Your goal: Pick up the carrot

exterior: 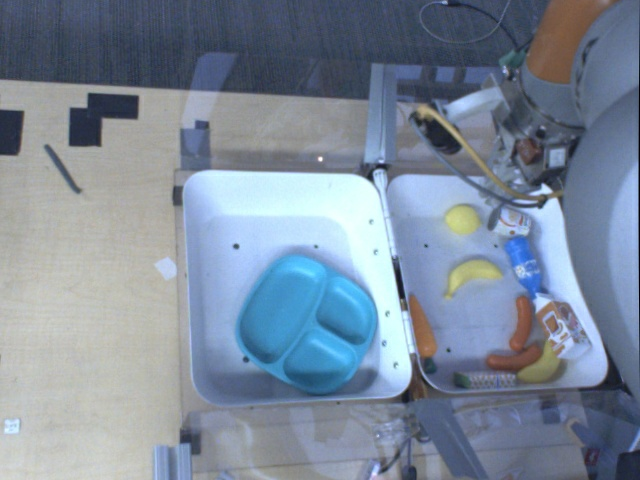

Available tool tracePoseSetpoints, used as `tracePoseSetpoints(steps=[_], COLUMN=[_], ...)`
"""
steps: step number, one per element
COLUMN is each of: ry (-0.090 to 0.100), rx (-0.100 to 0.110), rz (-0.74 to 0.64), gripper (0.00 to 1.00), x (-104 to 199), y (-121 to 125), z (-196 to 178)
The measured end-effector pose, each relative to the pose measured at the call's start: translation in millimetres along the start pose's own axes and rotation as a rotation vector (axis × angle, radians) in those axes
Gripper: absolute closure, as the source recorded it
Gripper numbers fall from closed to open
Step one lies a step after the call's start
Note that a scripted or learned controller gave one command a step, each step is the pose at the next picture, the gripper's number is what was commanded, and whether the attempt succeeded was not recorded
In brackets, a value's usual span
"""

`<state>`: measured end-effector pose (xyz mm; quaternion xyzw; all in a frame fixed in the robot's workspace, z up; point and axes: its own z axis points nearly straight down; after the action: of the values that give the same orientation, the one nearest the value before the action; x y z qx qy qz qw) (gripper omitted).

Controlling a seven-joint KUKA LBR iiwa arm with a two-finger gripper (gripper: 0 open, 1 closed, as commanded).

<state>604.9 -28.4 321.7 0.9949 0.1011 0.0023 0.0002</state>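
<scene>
The carrot (423, 328), orange and slim, lies along the left wall of the right bin (436, 200), near the front. My gripper (507, 208) hangs over the back right part of that bin, just above a blue bottle (521, 259) and right of a lemon (462, 219). It is well away from the carrot, up and to the right of it. Cables and the wrist crowd the gripper's tip.
The right bin also holds a banana (472, 274), two reddish sausages (521, 322), a yellow fruit (541, 369) and a printed packet (561, 328). A blue divided plate (307, 323) sits in the left bin (215, 268). The arm's bulk covers the right bin's right side.
</scene>
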Motion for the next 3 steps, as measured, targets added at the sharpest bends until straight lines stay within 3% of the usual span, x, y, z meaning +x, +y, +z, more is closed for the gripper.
tracePoseSetpoints(steps=[1, 2, 3], ry=[0.003, -0.004, -0.005], rx=[0.0, 0.001, 0.002], rz=[-0.001, -0.005, -0.298], gripper=[1.0, 1.0, 1.0], x=[59, 42, 20], y=[-33, -63, -120], z=[-10, 123, 137])
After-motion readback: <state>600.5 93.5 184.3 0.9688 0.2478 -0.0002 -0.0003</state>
